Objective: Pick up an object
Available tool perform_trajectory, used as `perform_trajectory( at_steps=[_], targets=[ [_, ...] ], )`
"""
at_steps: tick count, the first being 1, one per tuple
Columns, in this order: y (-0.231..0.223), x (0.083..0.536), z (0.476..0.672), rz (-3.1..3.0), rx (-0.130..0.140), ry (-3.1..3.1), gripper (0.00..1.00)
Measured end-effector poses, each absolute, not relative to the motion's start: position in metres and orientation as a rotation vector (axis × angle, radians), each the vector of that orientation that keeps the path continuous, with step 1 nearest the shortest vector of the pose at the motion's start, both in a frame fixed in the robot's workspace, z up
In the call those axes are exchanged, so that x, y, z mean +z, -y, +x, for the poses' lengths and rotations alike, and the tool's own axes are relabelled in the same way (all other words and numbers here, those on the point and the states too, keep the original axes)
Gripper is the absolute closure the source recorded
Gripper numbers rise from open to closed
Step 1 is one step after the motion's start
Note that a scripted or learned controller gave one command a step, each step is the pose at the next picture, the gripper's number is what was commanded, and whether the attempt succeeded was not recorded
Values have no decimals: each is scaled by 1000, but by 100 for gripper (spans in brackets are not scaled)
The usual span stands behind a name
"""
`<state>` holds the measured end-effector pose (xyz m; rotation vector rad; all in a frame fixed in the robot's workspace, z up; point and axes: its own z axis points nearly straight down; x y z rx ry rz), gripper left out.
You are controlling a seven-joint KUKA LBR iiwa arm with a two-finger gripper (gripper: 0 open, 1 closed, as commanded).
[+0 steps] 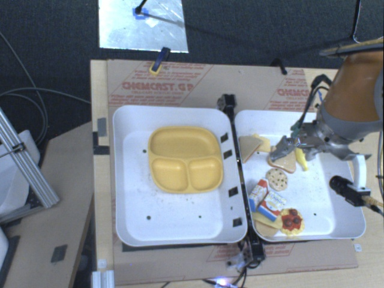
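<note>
you look down at a slant from one fixed camera above the bench, both bins framed, left bin and right bin.

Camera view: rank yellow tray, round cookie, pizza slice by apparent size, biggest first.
1. Yellow tray, by far the largest.
2. Pizza slice.
3. Round cookie, close to the pizza slice in size, so the ranking of those two is unsure.

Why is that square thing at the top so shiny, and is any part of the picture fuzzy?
In the camera view, the silver sheet at the top bounces light back as whitish glare; the arm at the right edge looks soft and a bit blurred; the yellow tray and the cookie are fairly sharp, and the white bins are evenly lit with only faint shadows.
</note>
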<state>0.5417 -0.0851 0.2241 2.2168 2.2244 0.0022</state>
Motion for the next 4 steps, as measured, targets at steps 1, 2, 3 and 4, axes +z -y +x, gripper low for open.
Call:
perform_trajectory(
  at_steps=[1,2,3,4],
  targets=[
    [137,81,552,2221,0,-2216,0],
    [173,89,623,2210,6,-2219,0],
    [201,96,580,2223,-3,-2218,0],
    [207,87,628,2211,6,-2223,0]
  ],
)
